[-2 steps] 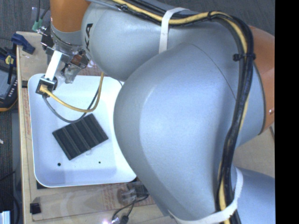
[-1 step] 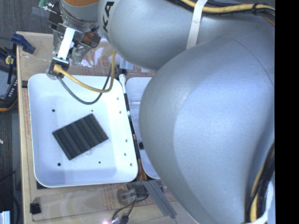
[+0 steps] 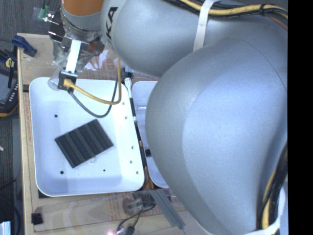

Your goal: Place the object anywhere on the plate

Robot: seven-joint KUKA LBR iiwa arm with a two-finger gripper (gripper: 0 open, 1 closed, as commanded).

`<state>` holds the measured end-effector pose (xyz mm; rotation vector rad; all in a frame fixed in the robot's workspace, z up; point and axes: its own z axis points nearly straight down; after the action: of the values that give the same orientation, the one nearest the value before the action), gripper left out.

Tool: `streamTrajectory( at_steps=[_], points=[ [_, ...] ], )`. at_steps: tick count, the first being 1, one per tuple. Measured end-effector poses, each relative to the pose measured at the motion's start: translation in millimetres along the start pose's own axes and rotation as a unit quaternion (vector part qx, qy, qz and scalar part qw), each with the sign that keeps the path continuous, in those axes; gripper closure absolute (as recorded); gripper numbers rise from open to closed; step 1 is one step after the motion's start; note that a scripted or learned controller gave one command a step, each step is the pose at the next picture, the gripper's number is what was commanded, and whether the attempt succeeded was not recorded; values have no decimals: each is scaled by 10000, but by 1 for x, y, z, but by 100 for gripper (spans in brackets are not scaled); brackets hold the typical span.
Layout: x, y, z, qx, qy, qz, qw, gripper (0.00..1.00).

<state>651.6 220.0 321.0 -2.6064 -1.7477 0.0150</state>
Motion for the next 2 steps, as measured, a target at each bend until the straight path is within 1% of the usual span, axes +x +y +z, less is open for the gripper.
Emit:
streamTrajectory(
  at_steps=[2],
  points=[
    [5,-2,-11,61,-47,-75,9999,100]
  ],
)
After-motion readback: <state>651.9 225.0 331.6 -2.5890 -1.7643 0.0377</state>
